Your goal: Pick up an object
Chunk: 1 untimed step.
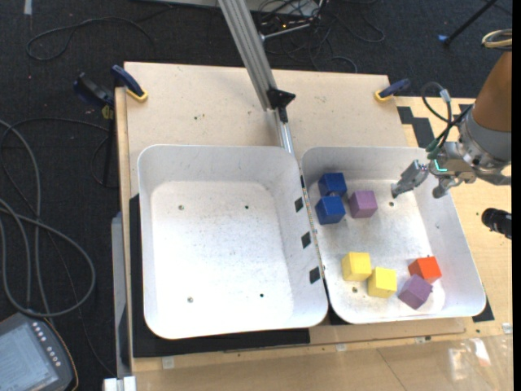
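The gripper (423,179) hangs over the upper right part of the right bin (456,243), reaching in from the right edge of the bench (212,112). Its two fingers (405,182) stand apart with nothing between them. All the blocks lie on the floor of the right bin. Two blue blocks (330,196) sit one above the other near the bin's left wall, and a purple block (362,204) lies just beside them, to the left of the gripper and clear of it. Two yellow blocks (369,274) lie close together lower down. An orange block (425,268) and a second purple block (416,292) sit touching near the lower right corner. The left bin (155,218) adjoins the right one along the middle.
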Each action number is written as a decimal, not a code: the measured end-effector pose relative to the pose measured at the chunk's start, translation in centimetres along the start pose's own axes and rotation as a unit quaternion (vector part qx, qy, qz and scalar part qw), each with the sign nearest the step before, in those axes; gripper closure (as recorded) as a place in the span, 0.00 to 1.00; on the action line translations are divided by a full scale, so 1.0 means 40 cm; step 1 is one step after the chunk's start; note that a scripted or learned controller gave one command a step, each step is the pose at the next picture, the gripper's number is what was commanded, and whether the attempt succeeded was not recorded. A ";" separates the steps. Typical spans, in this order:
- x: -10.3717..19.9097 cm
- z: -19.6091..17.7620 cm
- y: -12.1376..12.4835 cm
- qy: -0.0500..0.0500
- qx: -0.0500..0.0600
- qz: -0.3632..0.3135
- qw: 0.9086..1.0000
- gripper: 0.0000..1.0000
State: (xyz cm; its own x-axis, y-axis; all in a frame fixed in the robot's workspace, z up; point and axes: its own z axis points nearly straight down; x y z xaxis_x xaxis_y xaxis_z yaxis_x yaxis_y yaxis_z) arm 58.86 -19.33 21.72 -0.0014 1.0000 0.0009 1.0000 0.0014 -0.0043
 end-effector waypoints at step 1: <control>0.000 -0.007 0.002 -0.001 -0.002 -0.001 1.000 0.00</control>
State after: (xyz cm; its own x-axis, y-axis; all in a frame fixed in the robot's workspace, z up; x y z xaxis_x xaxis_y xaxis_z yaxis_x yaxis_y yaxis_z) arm 58.96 -19.33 21.98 -0.0026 1.0000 -0.0006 1.0000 0.0026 0.0001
